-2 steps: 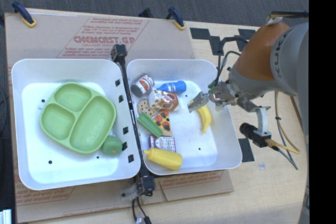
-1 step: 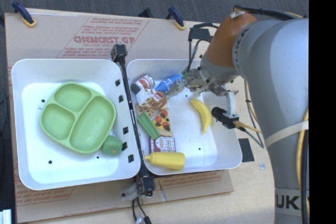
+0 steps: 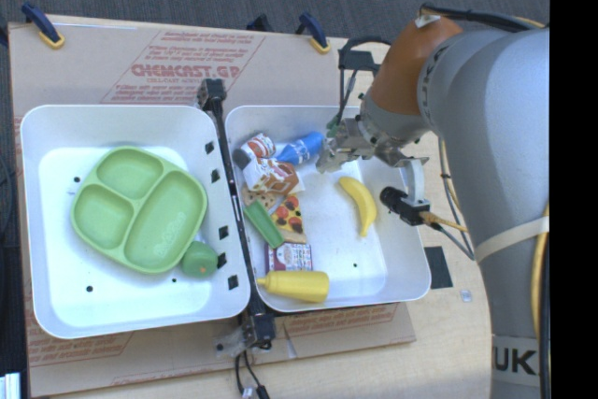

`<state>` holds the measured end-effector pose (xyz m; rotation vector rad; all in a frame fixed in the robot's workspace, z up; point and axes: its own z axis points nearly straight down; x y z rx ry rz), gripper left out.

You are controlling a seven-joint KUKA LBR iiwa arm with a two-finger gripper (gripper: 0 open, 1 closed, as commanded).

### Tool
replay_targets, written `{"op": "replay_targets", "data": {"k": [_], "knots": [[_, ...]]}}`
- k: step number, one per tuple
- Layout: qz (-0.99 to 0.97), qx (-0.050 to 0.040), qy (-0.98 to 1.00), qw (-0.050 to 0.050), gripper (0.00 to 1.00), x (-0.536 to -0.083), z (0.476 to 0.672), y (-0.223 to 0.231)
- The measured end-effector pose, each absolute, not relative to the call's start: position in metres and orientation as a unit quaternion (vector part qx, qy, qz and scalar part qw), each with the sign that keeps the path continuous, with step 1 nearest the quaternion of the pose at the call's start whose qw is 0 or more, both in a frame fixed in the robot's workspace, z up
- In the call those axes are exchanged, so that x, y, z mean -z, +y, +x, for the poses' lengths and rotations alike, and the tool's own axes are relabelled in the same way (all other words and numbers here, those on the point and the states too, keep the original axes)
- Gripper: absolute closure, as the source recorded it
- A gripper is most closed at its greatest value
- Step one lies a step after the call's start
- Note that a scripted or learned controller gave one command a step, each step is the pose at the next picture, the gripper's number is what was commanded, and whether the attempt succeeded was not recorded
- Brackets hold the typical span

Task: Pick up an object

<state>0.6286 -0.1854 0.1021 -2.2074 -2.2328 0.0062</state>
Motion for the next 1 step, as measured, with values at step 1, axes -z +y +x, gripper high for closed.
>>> {"op": "replay_targets", "data": {"k": [1], "knots": [[-0.705,-0.0002,-0.709,0.0,1.0,-0.19,0.5991,-0.2055]]}}
